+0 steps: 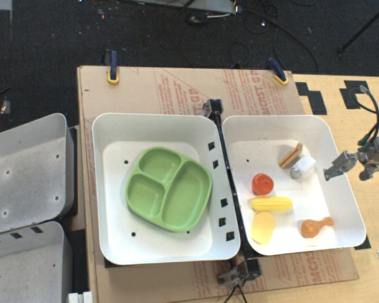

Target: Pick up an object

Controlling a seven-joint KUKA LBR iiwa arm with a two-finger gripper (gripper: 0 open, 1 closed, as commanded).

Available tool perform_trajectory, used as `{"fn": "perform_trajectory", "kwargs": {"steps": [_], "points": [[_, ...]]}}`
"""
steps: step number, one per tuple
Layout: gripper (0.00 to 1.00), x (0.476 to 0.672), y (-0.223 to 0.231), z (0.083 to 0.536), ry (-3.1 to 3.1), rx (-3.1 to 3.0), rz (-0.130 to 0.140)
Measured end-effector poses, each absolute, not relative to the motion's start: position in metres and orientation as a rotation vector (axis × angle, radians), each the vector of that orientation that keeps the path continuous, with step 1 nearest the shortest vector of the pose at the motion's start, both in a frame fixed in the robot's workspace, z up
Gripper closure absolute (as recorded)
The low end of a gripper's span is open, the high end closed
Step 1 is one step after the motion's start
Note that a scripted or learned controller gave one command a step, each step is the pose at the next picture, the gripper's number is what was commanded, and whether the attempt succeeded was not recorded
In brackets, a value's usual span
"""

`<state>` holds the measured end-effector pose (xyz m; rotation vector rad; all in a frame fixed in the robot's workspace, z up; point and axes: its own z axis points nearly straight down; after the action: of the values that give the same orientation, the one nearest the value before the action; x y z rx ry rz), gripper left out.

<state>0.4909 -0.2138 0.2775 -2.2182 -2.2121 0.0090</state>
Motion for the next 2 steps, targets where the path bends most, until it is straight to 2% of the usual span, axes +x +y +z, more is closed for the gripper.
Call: {"fn": "perform_trajectory", "kwargs": {"steps": [1, 2], "points": [[0.0, 0.493, -0.213, 0.283, -2.223, -2.221, 0.001], [0.0, 0.49, -0.219, 0.222, -2.216, -2.221, 0.003]]}}
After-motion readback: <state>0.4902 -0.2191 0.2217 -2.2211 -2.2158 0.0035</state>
